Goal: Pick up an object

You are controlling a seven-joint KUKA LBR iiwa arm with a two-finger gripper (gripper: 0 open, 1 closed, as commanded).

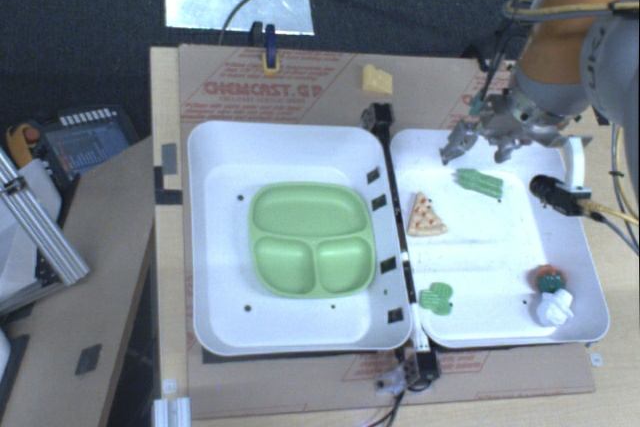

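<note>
Hovering spread and unladen, tool (478, 147) above right bin (500, 325).

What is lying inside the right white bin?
Inside the right bin: a pizza slice toy, two green toys, a small white-and-teal toy. The gripper covers the back edge.

The claw (478, 147) hangs open over the right bin's (585, 250) far edge, just above a green toy (480, 182). A pizza slice (425, 215) lies nearer left.
</note>
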